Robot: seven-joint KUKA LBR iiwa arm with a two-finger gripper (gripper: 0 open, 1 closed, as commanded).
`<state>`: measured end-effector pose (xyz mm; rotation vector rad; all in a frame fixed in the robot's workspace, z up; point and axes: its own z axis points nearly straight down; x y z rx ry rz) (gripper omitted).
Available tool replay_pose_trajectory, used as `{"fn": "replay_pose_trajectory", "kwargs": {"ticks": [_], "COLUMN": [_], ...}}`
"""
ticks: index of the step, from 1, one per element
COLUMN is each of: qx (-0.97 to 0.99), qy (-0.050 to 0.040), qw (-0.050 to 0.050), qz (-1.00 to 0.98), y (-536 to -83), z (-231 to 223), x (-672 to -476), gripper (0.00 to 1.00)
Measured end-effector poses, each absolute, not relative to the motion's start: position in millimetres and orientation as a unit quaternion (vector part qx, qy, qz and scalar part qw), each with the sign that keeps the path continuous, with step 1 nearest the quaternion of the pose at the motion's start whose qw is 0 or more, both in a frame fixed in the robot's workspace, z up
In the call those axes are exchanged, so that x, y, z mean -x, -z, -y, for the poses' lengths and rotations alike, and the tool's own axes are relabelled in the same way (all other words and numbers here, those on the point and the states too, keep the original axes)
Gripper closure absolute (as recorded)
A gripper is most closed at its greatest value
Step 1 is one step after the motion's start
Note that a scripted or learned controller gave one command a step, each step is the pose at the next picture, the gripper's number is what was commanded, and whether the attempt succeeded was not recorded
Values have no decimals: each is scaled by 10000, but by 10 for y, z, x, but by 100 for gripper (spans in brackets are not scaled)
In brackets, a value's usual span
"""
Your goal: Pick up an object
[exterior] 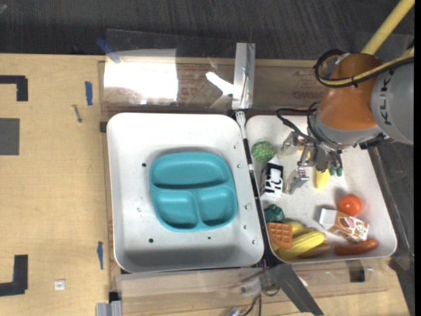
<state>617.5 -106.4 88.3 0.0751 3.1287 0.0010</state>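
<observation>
My gripper hangs low in the upper middle of the right bin, below the orange wrist band. A small yellow piece with a green end lies right beside it, touching or nearly so; I cannot tell whether it is held. A black-and-white item sits just left of the gripper and a green round toy lies further up left. Lower in the bin are a red tomato, a white and orange box, a brown sausage, a yellow banana, a waffle and a dark green piece.
The left bin holds a teal divided tray. A thin divider separates the two bins. Cables loop around the wrist at the upper right. A clear plastic sheet lies behind the bins.
</observation>
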Motion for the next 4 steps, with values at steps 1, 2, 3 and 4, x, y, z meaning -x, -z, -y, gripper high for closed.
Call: {"fn": "replay_pose_trajectory", "kwargs": {"ticks": [1, 2, 3, 4], "qx": [1927, 1925, 1751, 1933], "qy": [11, 20, -3, -13], "qw": [26, 65, 80, 34], "qz": [-9812, -9813, -9845, -9811], "y": [-875, -1005, -1971, -1853], "z": [1617, 1607, 453, -61], "x": [-5968, -5995, -5801, -6416], "gripper": [0, 100, 100, 100]}}
